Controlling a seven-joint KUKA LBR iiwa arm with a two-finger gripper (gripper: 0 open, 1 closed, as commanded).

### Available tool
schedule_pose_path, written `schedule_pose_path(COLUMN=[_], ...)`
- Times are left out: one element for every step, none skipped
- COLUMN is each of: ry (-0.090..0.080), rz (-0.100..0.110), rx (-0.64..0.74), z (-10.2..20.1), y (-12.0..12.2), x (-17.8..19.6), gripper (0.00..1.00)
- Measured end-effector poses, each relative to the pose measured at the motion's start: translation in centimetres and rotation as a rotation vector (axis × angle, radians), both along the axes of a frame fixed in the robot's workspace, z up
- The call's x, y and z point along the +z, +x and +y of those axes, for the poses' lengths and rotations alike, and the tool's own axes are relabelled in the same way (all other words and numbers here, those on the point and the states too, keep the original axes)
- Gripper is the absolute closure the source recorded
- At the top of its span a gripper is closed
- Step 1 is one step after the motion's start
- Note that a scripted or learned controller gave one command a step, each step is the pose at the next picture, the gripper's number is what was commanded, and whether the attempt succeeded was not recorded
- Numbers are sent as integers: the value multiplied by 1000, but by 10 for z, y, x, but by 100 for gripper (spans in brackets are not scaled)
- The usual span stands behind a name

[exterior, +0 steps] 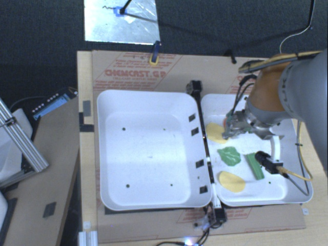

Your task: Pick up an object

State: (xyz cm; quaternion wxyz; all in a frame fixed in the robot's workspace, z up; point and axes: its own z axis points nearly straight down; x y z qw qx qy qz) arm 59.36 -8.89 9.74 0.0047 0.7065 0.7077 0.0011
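Yellow disc [214,132] by inner wall of right bin [271,188]; tool [229,128] poised at its edge, presumably to grasp; grip state indiscernible.

The grey arm [305,86] reaches in from the right, bent downward at the orange band [266,92] above the wrist, its end effector [229,128] lowered and pointing left.

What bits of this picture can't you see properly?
Camera view: the upper yellow piece, right end hidden under the gripper.
Camera view: the right bin, back right corner covered by the arm.
Camera view: the green lump, too small and blurry to name.
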Motion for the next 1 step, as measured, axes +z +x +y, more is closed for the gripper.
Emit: schedule_pose_path(ry=[3], rz=[-9], rx=[6], z=[17], y=[80], x=[94], gripper=[100])
